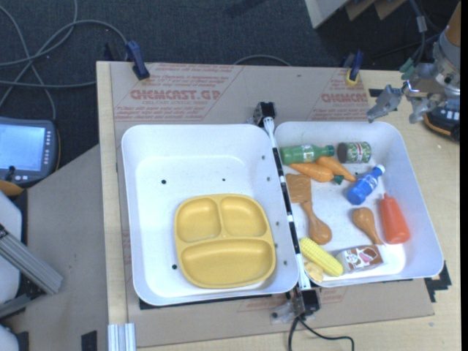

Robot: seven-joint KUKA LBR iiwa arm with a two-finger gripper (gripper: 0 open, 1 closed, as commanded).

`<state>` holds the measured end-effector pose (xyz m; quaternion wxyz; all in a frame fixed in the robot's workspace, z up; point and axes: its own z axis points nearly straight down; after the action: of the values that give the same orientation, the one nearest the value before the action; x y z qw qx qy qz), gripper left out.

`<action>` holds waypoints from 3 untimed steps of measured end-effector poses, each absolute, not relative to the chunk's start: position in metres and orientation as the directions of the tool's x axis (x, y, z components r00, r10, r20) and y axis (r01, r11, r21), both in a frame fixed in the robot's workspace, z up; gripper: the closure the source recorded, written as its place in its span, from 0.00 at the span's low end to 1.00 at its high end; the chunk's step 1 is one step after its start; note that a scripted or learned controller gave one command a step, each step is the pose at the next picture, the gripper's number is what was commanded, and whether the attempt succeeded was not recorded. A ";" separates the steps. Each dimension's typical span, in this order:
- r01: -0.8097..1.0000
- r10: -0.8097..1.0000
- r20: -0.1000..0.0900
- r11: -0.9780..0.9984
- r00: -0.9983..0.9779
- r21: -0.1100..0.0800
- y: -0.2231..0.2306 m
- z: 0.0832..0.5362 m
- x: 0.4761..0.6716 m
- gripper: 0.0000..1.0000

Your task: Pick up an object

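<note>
Camera view is showing my pincer [398, 102] hanging released above the right bin's [428, 229] far corner, gripping nothing; I am judging this the approach. Next calls for descending onto the blue bottle [364, 185] lying mid-bin.

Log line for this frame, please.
phase: pre-grasp | hand: above right bin's far edge, holding nothing | toys in right bin | yellow tray in left bin

Two white bins [139, 196], one yellow tray [224, 240], two carrots [322, 170], two bottles [336, 163]
</note>
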<state>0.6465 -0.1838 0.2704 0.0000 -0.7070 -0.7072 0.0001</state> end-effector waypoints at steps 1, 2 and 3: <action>1.000 1.000 0.004 0.000 0.000 -0.011 -0.158 0.076 0.612 0.00; 1.000 1.000 0.002 -0.002 0.002 -0.007 -0.162 0.084 0.549 0.00; 1.000 1.000 0.001 -0.002 0.002 -0.004 -0.163 0.085 0.493 0.00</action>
<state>0.4929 -0.1627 0.0848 0.0018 -0.7079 -0.7063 0.0008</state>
